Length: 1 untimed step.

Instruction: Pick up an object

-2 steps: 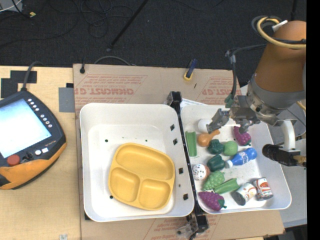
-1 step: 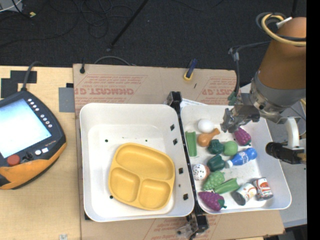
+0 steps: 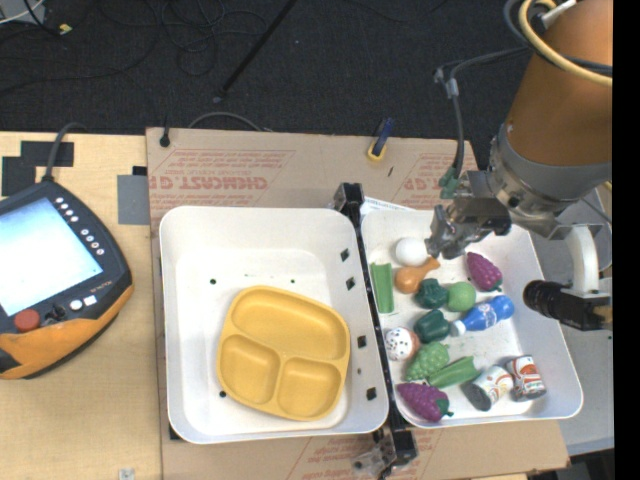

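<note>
- Plainly, the right bin [image 3: 560, 393] is the stock for this task: the small toy foods are crowded into it, so whichever one gets picked, it lies there, among close neighbours.
- Left of that bin sits the other bin [image 3: 200, 268], carrying a yellow divided plate [image 3: 284, 353] tilted slightly on the floor of it; I judge it a likely place for picked things, though nothing lies on it now.
- At the right bin's upper left, a white egg [image 3: 409, 250] touches an orange toy [image 3: 414, 276], with a green stick [image 3: 382, 286] lying along the bin's left wall just beside them.
- Toward the bin's middle are dark green pieces [image 3: 433, 308], a light green ball [image 3: 461, 296], a purple bunch of grapes [image 3: 484, 270] and a blue-and-white bottle [image 3: 484, 315], packed near one another.
- Along the bin's near edge lie a second bunch of grapes [image 3: 424, 400], a spotted ball [image 3: 400, 343] and a small can [image 3: 527, 377].
- The gripper [image 3: 450, 243] hangs over the bin's upper part, just right of the egg and above the orange toy, which suggests it is aimed at that corner.
- Its jaws are dark and seen end-on; I cannot tell how far apart they stand, and nothing can be made out between them.
- A tight cluster could make a clean grab hard.
</note>
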Available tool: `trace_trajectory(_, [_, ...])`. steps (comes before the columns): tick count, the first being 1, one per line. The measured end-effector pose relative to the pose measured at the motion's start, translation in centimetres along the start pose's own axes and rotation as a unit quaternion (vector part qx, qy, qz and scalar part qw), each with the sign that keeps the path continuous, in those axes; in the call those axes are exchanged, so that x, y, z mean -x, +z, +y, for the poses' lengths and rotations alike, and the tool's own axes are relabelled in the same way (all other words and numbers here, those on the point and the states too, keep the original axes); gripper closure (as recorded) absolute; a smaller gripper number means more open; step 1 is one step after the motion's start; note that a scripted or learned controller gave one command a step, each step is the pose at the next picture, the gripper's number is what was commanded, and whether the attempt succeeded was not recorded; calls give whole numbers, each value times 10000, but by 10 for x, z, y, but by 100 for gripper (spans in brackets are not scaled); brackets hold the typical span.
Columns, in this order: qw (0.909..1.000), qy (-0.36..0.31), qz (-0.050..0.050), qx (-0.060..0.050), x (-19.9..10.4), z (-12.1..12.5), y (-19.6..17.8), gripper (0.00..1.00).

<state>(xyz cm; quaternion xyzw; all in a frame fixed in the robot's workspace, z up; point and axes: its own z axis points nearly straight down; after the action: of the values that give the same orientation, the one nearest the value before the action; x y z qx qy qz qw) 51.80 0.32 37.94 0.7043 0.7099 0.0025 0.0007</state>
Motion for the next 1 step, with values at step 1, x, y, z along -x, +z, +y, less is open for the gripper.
trace_trajectory(1, [10000,56,-12,-19,19,-44,-31,100])
